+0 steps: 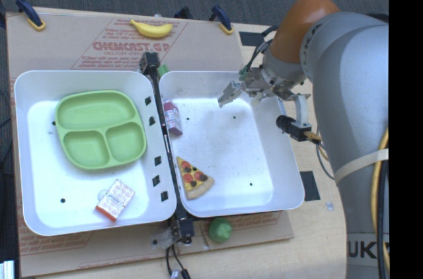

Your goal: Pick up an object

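While the gripper point(232, 94) hangs over the right bin point(264, 139) near its far rim, I cannot tell how its tips stand — nothing shows between them. Below it in that bin lie a small maroon can point(172, 118) and a pizza slice point(192, 177) — both along the bin's left wall.

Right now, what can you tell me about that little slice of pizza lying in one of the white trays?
The pizza slice looks like a plastic toy: a wedge with a tan crust along its wide lower-right edge and a yellow top dotted with red rounds and a bit of green. It lies flat on the floor of the right bin, in the near-left corner, its tip pointing up-left toward the wall between the two bins. Nothing rests on it, and the gripper is far off, near the bin's back edge.
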Controlling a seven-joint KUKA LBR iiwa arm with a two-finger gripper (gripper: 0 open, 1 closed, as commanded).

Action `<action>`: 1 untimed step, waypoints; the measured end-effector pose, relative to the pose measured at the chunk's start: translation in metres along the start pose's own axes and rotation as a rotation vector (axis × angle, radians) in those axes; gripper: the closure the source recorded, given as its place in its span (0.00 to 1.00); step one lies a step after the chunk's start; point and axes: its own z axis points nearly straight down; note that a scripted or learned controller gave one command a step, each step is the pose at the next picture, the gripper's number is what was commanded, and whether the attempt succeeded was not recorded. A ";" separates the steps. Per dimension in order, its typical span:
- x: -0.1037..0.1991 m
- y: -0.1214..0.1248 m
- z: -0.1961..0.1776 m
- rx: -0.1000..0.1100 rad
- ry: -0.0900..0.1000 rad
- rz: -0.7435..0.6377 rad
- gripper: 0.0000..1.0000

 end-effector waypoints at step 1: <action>-0.001 0.000 -0.020 -0.004 -0.002 0.005 0.00</action>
